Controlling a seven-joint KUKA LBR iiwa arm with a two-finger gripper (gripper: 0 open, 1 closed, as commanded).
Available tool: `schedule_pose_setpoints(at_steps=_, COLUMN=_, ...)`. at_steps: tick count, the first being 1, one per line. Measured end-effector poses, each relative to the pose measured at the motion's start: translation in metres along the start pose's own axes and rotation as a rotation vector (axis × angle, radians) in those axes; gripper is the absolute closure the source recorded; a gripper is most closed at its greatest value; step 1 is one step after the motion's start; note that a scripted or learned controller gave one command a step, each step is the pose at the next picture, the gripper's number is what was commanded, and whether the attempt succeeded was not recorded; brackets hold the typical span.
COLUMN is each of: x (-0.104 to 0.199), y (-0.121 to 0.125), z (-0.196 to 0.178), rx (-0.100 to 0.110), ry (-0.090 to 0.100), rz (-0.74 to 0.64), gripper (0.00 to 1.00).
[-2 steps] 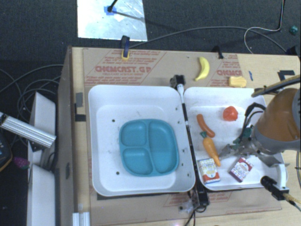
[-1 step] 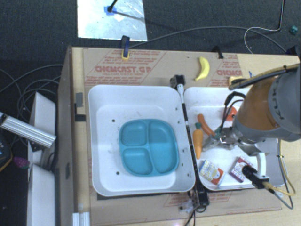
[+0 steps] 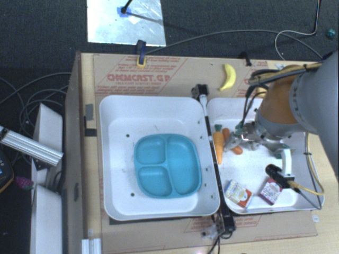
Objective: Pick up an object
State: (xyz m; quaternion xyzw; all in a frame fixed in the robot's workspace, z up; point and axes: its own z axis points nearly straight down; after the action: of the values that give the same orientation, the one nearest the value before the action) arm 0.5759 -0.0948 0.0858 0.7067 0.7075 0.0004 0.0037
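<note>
Left bin [image 3: 114, 142]: blue divided plate [image 3: 168, 165], not a target. Right bin [image 3: 254, 208]: carrot [image 3: 217, 147] against the left wall, small orange-red piece [image 3: 238, 150] just beside, two packets [image 3: 238, 193] nearer front. Gripper [image 3: 244, 140] low over the orange-red piece, approach step; finger state cannot be told. Next: settle around the piece, close.

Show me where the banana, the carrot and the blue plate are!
banana [image 3: 229, 77], camera view, middle of its curve.
carrot [image 3: 217, 147], camera view, middle of its body.
blue plate [image 3: 167, 165], camera view, centre divider.

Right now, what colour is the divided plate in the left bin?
Light blue plate, camera view.
</note>
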Motion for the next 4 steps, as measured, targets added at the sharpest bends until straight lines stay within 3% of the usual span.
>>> schedule_pose_setpoints(at_steps=1, x=-0.002, y=0.080, z=0.001, rx=0.002, ry=0.003, rz=-0.004, gripper=0.00)
schedule_pose_setpoints(at_steps=3, x=0.007, y=-0.005, z=0.001, rx=0.005, ry=0.004, rz=0.000, gripper=0.00)
schedule_pose_setpoints(at_steps=4, x=0.005, y=0.026, z=0.001, rx=0.004, ry=0.004, rz=-0.002, gripper=0.00)
